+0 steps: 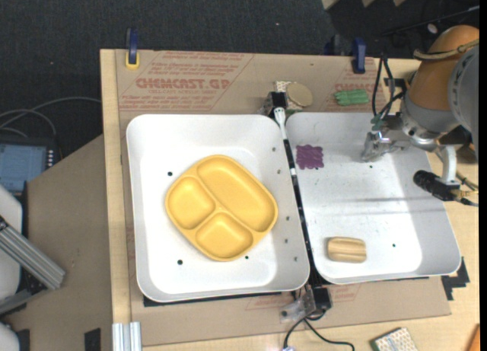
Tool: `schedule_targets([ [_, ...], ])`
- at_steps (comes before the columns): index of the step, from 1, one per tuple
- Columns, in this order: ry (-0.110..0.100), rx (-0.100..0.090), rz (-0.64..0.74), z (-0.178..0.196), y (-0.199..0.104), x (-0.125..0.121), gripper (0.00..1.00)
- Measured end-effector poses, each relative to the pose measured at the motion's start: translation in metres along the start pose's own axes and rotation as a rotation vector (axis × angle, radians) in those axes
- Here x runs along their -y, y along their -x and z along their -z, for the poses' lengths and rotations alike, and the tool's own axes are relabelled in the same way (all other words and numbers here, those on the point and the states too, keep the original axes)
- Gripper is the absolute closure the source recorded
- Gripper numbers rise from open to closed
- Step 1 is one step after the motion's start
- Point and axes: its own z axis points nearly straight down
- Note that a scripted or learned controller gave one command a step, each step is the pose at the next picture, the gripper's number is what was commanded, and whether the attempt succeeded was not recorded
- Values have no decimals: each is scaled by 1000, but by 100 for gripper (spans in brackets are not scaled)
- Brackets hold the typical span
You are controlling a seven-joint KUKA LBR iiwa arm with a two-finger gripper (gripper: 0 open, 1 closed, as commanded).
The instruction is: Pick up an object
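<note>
A purple bunch-like object (310,157) lies at the upper left of the right bin (426,266). Near that bin's front edge rests a tan, loaf-shaped object (346,250). My gripper (373,146) hangs over the upper right part of the right bin, to the right of the purple object and apart from it. It is far from the tan object. The grey arm (434,98) reaches in from the right. Nothing shows in the gripper.
A yellow divided plate (221,206) sits in the middle of the left bin (152,144). A green object (351,98) and a round tan disc (300,96) lie on the bench behind the bins. A black cable part (434,183) overhangs the right bin's right side.
</note>
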Motion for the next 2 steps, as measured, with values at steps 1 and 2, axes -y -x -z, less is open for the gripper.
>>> schedule_targets([
  [1, 7, 3, 1, 36, 34, 9, 100],
  [2, 6, 2, 6, -2, 32, -8, 100],
])
